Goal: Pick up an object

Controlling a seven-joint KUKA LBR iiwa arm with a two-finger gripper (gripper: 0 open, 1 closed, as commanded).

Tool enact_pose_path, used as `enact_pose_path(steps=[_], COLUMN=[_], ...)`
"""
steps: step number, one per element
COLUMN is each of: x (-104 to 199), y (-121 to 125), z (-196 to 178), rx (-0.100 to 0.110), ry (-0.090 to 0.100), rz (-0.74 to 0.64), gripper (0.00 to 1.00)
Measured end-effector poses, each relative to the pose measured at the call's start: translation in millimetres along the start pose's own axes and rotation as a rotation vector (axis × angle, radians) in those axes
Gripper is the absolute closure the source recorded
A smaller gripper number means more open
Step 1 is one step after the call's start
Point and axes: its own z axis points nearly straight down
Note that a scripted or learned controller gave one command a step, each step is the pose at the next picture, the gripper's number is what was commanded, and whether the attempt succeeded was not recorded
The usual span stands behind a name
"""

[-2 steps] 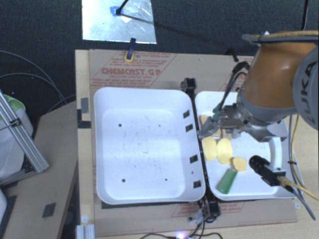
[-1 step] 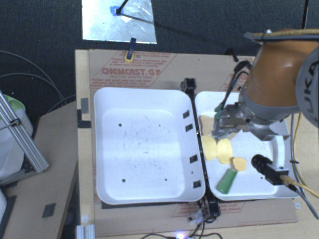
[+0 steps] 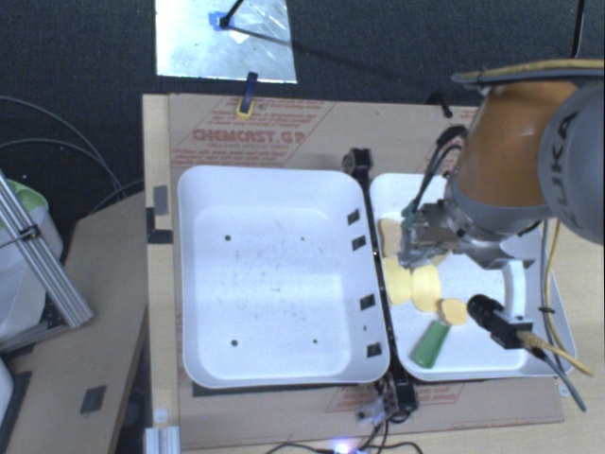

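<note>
My gripper reaches down into the right bin, close to its left wall, under the big grey and orange arm. Just below it lie yellow pieces, touching one another. A small tan piece sits to the gripper's upper left. A green block lies tilted near the bin's front edge, and an orange-yellow piece rests just above it. The arm hides the bin's back half.
The left bin stands beside the right one, with black clips along the shared wall. Cardboard lies under both bins. A metal sheet lies at the back, and aluminium framing stands at far left.
</note>
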Motion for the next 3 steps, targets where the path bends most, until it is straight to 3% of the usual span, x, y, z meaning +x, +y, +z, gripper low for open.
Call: enact_pose_path(steps=[1, 2, 3], x=[49, -30, 21], y=[-19, -17, -19], z=[-2, -77, -16], rx=[-0.002, -0.011, 0.002], ry=[0.003, -0.001, 0.002], rz=[-0.009, 0.005, -0.008], gripper=[1.00, 1.00, 1.00])
